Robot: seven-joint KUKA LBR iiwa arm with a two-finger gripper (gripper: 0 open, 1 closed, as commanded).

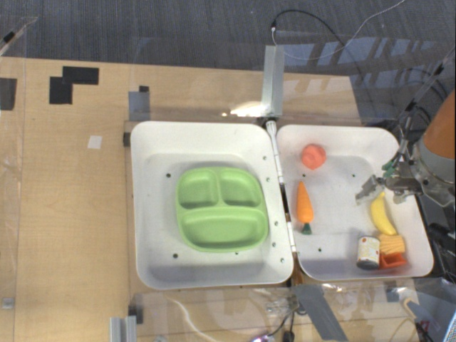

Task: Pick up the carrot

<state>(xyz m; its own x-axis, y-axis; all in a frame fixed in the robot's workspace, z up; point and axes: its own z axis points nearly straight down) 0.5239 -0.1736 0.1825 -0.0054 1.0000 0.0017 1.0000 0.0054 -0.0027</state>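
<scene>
Wooden bench (64, 212); carrot (304, 205) right bin (342, 137); gripper (388, 187) probably above banana (382, 216).

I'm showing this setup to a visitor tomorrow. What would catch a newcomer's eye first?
The bright green divided plate in the middle of the left bin stands out most. In the right bin, the orange carrot lies near the left wall, a pinkish-red fruit above it. The gripper hovers at the right, over a banana.
</scene>
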